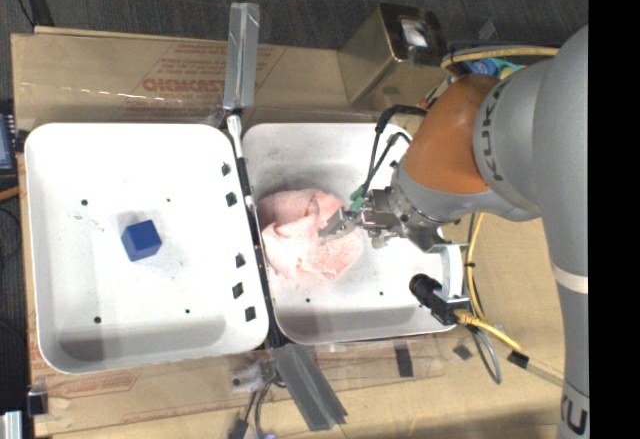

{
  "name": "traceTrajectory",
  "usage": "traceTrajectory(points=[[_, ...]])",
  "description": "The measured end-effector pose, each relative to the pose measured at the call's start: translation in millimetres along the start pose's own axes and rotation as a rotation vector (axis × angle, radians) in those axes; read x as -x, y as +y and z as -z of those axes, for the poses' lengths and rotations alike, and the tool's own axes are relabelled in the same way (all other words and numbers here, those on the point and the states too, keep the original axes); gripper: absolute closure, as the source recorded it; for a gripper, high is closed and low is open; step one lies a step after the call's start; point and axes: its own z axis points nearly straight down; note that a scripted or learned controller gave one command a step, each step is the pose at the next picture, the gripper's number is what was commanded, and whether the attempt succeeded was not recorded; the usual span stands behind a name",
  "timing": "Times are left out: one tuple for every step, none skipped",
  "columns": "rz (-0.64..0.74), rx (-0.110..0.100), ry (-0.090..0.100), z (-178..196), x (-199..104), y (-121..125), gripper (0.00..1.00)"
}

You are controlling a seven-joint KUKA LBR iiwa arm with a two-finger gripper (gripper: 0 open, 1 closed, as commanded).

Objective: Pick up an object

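1. My tool (340, 220) sat low in the right bin (330, 322), reaching in from the right, its tip right at the pink cloth (305, 235).
2. I could not tell whether it was gripping the cloth or merely touching it; the wrist covered that part.
3. The pink cloth lay crumpled in the left half of the right bin, close to the divider between the bins.
4. A blue cube (141, 239) rested alone in the left bin (60, 327), well apart from my tool.
5. Both bins sat side by side on the bench (100, 67).
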Motion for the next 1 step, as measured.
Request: traceTrajectory(points=[[0.139,0.003,0.0,-69.0,-7.3,27.5,0.0]])
